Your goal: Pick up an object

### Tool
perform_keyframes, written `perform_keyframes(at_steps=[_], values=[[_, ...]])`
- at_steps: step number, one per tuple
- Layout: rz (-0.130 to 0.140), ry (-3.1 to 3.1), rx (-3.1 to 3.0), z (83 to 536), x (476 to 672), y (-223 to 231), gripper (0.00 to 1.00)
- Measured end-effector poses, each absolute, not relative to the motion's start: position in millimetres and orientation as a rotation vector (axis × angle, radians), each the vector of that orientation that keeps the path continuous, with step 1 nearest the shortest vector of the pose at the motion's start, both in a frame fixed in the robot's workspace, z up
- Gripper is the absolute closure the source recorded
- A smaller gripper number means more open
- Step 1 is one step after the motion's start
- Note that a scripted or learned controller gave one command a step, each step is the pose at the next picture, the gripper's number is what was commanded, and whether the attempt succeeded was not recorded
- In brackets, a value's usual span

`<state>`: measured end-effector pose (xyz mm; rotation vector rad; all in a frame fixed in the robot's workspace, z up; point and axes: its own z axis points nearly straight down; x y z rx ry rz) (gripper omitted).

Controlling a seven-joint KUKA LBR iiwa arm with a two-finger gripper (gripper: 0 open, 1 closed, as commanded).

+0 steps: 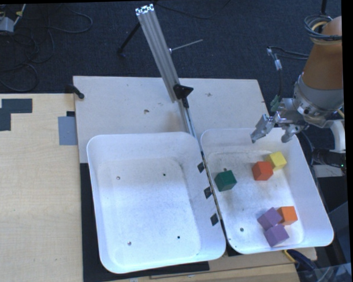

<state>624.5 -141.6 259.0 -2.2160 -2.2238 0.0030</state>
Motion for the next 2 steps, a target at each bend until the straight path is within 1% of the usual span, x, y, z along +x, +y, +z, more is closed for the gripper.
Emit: perform_keyframes(at_steps=[1,2], values=[[0.008,-2.213,-2.224,221.1,600.1,-191.3,0.0],[0.002,-2.219,-2.221,88.5,608.8,-208.4,0.0]])
